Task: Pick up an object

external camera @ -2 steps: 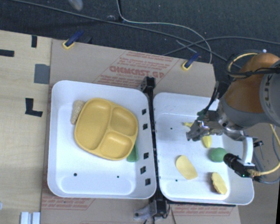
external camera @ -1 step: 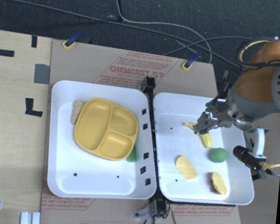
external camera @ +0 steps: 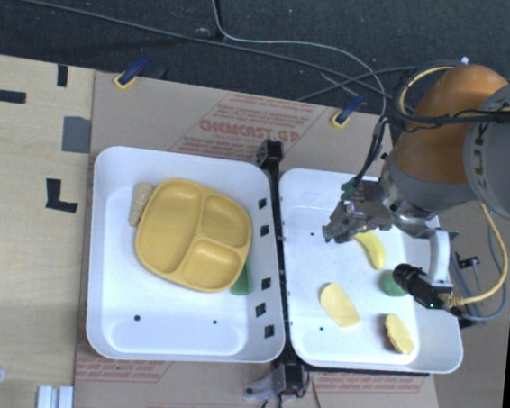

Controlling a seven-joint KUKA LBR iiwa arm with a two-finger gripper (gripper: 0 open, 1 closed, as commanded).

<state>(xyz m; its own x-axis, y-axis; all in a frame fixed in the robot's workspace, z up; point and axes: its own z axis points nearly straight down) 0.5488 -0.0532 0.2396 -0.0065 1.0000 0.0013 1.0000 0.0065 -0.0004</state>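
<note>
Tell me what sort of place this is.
Probably a robotics lab bench for grasping trials: two white bins taped onto cardboard, toy-like items such as a yellow divided plate, and loose cables trailing behind the arm's gripper.

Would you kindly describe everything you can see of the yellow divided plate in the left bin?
The yellow divided plate is a rounded-square dish that looks like matte plastic, moulded into three compartments by raised ridges. It lies right side up, turned at an angle, in the upper middle of the left bin. Its left edge overlaps a tan sponge-like piece, and its lower right corner covers part of a green item. Nothing lies in its compartments.
</note>
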